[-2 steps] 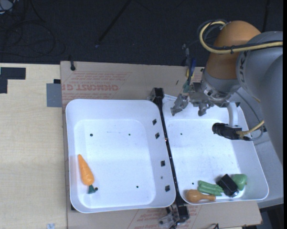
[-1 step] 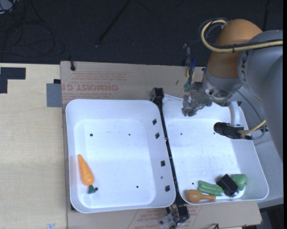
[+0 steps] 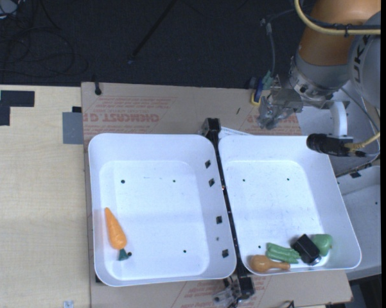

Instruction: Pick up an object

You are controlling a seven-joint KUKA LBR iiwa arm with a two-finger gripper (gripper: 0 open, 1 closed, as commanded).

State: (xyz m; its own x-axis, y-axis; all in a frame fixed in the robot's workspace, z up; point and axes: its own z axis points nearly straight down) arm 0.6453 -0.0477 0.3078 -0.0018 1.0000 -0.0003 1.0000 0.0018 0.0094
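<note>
- The arm (image 3: 337, 37) reached in from the right, its tool (image 3: 274, 115) hanging above the far rim of the right bin (image 3: 347, 217).
- The tool looked blurred against the cardboard, so whether it was spread or pressed together could not be told; nothing was seen between its tips.
- In the right bin's near corner lay 4 things close together: a tan pear-shaped toy (image 3: 268, 264), a green pod (image 3: 282, 253), a black block (image 3: 306, 248) and a green lump (image 3: 322, 242).
- The left bin (image 3: 96, 172) held 1 orange carrot (image 3: 115, 230) by its left wall.
- Both bins sat side by side on the counter (image 3: 32, 191).
</note>
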